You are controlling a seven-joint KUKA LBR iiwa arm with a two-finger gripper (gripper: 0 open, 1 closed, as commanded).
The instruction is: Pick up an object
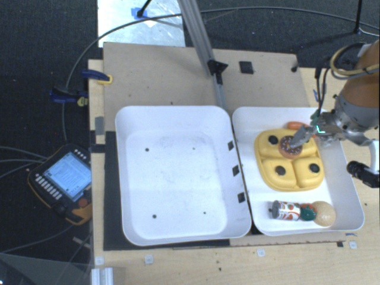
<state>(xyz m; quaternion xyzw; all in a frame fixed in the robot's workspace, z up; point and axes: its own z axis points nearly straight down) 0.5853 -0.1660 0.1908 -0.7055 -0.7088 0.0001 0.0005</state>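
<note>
In the right bin (pixel 357 214), the tool (pixel 295 141) hangs over a brown disc (pixel 290 149) atop the yellow tray (pixel 289 162); its grip cannot be told.

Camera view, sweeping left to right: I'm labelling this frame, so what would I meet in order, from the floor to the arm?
Teach pendant on the floor → left white bin → right white bin → yellow tray → gripper over the tray's far right part → grey arm with orange band.
</note>
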